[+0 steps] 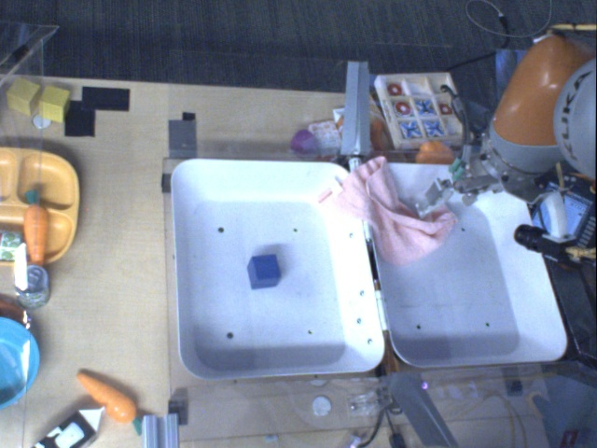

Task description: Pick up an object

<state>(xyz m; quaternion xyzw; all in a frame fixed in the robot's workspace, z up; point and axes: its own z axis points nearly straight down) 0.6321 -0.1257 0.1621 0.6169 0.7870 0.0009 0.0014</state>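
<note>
A pink cloth (392, 215) lies draped over the divider between the two bins, most of it bunched in the back left corner of the right bin (485, 334). My gripper (437, 197) is down at the cloth's right end, touching or just above its folds, with the orange-banded arm (541, 77) reaching in from the right. The cloth's folds hide the gripper's tips. A small blue cube (264, 270) sits near the middle of the left bin (215, 343), far from the gripper.
Behind the bins lie a tic-tac-toe board (417, 108), a purple item (304, 141) and an orange item (431, 152). On the bench at left are a yellow tray (56, 177) with a carrot (34, 233), a blue bowl (11, 360) and another carrot (110, 396).
</note>
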